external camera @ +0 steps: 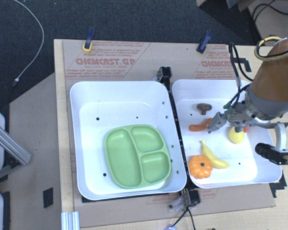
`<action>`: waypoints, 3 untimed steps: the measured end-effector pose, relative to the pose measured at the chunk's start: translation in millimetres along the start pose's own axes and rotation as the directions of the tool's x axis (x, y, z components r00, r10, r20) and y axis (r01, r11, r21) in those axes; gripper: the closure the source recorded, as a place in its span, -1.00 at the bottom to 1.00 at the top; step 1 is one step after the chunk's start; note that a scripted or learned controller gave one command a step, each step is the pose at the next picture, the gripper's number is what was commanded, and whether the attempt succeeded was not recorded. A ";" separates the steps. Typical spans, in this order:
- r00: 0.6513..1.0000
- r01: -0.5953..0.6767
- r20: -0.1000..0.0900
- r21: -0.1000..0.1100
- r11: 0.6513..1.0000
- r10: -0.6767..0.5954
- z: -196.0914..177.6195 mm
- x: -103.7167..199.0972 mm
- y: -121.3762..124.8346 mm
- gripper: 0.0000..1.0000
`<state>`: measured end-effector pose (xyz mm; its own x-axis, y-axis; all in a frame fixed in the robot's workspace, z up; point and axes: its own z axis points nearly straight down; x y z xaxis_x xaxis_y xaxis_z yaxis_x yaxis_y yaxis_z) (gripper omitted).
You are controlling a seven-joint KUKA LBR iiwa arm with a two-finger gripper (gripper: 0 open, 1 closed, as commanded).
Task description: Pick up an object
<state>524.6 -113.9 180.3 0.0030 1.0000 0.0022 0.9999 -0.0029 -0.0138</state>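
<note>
In the right bin [221, 181] lie several toy foods. A brown mushroom [204, 108] sits toward the back, with an orange carrot [198, 127] just in front of it. A yellow lemon [236, 136] lies mid-bin. A banana [214, 157] and an orange pumpkin [200, 166] rest near the front left corner. My gripper [228, 125] hangs low over the middle of this bin, open. One finger is by the carrot's right end and the other is just above the lemon. Nothing is held between them.
The left bin [86, 104] holds a green divided plate [137, 155]. A black clamp [164, 74] sits at the back between the bins. The arm's orange band [276, 75] and cables overhang the right bin's far right side.
</note>
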 end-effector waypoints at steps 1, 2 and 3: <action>1.000 0.003 0.002 -0.014 1.000 -0.003 -6.6 0.2 3.2 -1.00; 1.000 0.002 0.001 -0.008 1.000 -0.002 37.9 -5.1 4.0 -1.00; 1.000 0.002 0.000 -0.008 1.000 -0.002 91.2 -4.6 3.7 -1.00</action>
<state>527.0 -118.3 89.1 0.0008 1.0000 0.0020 1.0000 -0.0008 -0.0061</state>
